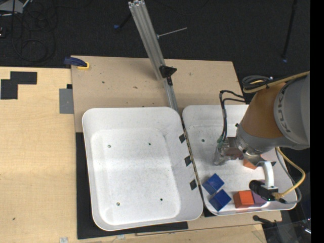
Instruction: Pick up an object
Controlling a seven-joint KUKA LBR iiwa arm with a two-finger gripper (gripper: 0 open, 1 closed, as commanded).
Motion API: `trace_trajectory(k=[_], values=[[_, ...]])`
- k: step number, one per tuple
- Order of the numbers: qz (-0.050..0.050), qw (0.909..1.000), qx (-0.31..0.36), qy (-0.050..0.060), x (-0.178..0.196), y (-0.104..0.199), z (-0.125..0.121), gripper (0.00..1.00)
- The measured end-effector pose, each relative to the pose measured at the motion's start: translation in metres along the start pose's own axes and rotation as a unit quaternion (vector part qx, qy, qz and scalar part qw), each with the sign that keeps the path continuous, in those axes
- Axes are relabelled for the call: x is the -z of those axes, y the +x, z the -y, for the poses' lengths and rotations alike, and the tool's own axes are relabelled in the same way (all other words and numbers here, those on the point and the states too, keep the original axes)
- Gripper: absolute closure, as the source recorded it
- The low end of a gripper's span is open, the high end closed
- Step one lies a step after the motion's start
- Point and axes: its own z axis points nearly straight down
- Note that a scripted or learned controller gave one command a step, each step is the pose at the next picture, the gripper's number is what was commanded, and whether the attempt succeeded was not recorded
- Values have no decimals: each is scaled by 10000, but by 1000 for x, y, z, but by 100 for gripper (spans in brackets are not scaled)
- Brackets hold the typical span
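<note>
Blue blocks sat in the right bin, near its front edge, just below the gripper. You had to reach down toward them. I could not tell its grip.

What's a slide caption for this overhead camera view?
Grey KUKA arm's end effector lowered into right shallow white bin near two blue blocks and an orange block.

The arm comes in from the right, grey casing up top, orange band just above the wrist, bent steeply down. The end effector sits low at the arm's left tip, pointing down and leftward, a black cable looping above it.
</note>
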Motion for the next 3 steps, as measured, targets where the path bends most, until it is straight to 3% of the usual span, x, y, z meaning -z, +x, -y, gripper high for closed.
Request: trace_trajectory(k=[2, 3], values=[[17, 10000, 75, -22, 84, -2, 0, 100], [20, 10000, 63, -38, 147, -4, 2, 100]])
